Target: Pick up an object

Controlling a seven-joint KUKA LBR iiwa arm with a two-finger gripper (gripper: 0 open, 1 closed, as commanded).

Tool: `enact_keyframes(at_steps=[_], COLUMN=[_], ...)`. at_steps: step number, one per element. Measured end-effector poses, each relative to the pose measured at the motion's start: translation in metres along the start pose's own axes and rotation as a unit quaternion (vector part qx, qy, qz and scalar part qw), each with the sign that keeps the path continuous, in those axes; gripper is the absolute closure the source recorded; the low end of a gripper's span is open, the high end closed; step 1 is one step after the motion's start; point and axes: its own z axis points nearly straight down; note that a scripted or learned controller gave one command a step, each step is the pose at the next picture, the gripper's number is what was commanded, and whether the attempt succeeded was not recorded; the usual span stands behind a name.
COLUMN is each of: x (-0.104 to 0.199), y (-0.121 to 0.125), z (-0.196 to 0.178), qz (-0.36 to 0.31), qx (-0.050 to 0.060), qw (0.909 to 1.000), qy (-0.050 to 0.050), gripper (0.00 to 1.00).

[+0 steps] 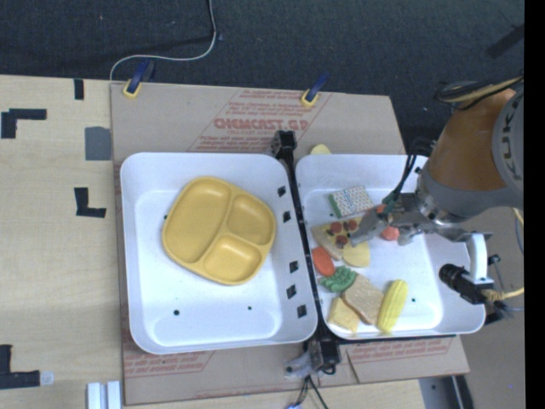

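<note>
The bench [51, 254] is seen from above, with a brown cardboard sheet [247, 122] laid on it. Two white bins are set side by side on the sheet. The left bin [140, 313] sits in the middle of the frame, and a yellow plate [220, 230] with three sections is laid in it. The right bin [443, 309] sits at the middle right, and toy food is piled in its left part.

The grey arm [473, 164] is reached in from the right edge of the frame, low over the right bin. The gripper [385, 221] is seen near the middle of that bin, among the food. It cannot be told whether the gripper is wide or narrow, and nothing can be seen held in it.

A thing to pick up is still needed, and all of them lie in the right bin. A checked green block [352, 201] is found at the upper left of the pile. A pizza slice [338, 231] lies just below it. A small orange piece [390, 233] lies just beside the gripper. A corn cob [392, 304] and a slice of bread [364, 296] lie touching at the lower part, well apart from the gripper.

The step is best done when one thing is picked that stands free. The gripper should be set right over it, put down straight, closed, and lifted slowly.
</note>
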Motion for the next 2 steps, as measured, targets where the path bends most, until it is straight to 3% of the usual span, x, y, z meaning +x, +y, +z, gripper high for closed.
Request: enact_keyframes(at_steps=[1,2], x=[-0.004,-0.001], y=[0.045,0.048], z=[0.100,0.082], qz=[0.000,-0.001], qx=[-0.003,-0.008], qw=[1.0000,1.0000], qy=[-0.001,0.002], gripper=[0.00,1.00])
